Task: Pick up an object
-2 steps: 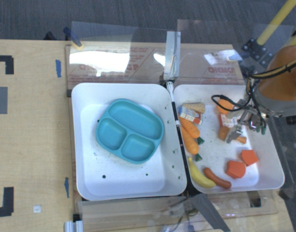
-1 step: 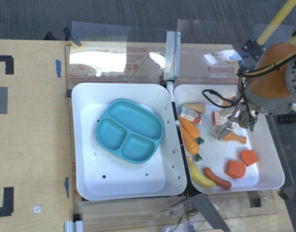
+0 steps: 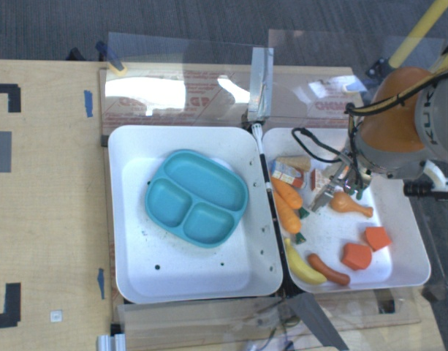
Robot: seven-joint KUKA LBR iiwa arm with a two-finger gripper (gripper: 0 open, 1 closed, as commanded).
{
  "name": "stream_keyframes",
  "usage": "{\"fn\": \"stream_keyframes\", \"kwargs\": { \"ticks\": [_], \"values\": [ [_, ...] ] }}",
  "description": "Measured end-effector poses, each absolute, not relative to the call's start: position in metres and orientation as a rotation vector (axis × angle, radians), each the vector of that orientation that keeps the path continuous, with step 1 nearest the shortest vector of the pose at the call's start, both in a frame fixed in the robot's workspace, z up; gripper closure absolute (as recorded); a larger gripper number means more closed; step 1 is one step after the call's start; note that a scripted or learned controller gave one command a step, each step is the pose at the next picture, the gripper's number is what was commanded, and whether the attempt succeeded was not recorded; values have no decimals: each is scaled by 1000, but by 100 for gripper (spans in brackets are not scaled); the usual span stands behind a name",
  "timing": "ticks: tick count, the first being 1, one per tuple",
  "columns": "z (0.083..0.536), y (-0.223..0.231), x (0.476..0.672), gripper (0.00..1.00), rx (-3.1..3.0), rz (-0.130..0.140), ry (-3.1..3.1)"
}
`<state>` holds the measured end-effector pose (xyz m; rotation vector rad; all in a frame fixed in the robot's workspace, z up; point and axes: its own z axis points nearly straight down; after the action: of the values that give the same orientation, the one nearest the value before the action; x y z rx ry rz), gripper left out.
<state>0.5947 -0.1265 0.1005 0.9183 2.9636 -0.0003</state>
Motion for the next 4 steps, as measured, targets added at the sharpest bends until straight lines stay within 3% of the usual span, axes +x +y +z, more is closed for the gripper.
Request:
{"fn": "stream_keyframes", "kwargs": {
  "ticks": [1, 2, 3, 4],
  "values": [
    [99, -147, 534, 0, 914, 4, 2961],
    [98, -122, 564, 0, 1279, 7, 2834],
    [99, -113, 645, 0, 1332, 9, 2815],
    [99, -121, 552, 0, 1372, 14, 2786]
  ]
}}
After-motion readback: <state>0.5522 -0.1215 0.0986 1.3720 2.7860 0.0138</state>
